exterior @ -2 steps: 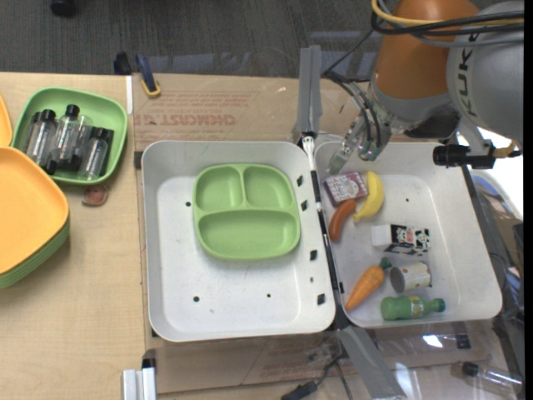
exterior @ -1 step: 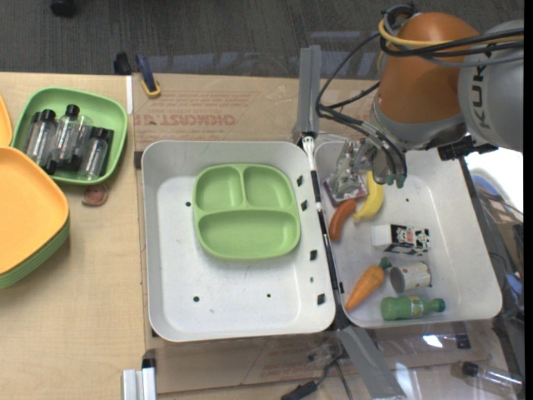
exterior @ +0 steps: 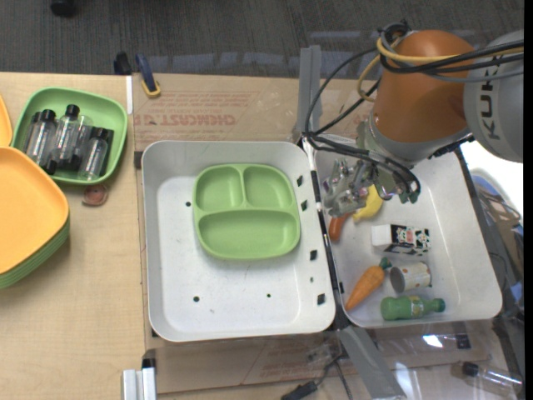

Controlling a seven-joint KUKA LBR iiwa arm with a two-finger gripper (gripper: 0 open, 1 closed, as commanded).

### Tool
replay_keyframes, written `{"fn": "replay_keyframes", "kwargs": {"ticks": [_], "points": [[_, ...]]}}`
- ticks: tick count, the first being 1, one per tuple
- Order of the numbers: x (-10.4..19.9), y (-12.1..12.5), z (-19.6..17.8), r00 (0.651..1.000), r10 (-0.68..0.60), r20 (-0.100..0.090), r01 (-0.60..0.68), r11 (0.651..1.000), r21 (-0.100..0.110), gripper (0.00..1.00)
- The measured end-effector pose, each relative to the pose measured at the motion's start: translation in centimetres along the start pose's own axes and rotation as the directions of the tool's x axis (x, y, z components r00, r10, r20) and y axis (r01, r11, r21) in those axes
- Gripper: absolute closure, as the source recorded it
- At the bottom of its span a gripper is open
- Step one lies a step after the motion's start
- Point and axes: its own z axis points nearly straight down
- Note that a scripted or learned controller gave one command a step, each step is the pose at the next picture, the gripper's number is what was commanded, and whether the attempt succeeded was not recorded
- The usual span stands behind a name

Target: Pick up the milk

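Note:
The milk (exterior: pixel 404 237) is a small white carton with black cow patches, lying on its side in the middle of the right bin (exterior: pixel 475 223). My gripper (exterior: pixel 354 188) hangs below the orange wrist band at the bin's upper left, above a yellow banana (exterior: pixel 369 209). It is up and to the left of the milk, apart from it. The arm's bulk hides the bin's far part.
Near the milk lie a grey can (exterior: pixel 410 273), a carrot (exterior: pixel 366 283), a green bottle (exterior: pixel 411 307) and a small red-orange item (exterior: pixel 336 227). The left bin (exterior: pixel 166 248) holds a green divided plate (exterior: pixel 246 211). A green tray of bottles (exterior: pixel 71 136) and orange plates (exterior: pixel 29 215) sit far left.

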Motion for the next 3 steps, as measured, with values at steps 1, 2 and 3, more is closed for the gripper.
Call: {"fn": "replay_keyframes", "kwargs": {"ticks": [1, 2, 3], "points": [[-4.5, -2.6, 0.0, 0.957, 0.289, 0.002, -0.289, 0.957, 0.001, 1.00], [-1.7, -1.0, 0.0, 0.984, -0.179, 0.000, 0.179, 0.984, 0.000, 1.00], [-1.0, 3.2, -5.5, 0.908, -0.420, 0.003, 0.420, 0.908, 0.000, 1.00]]}}
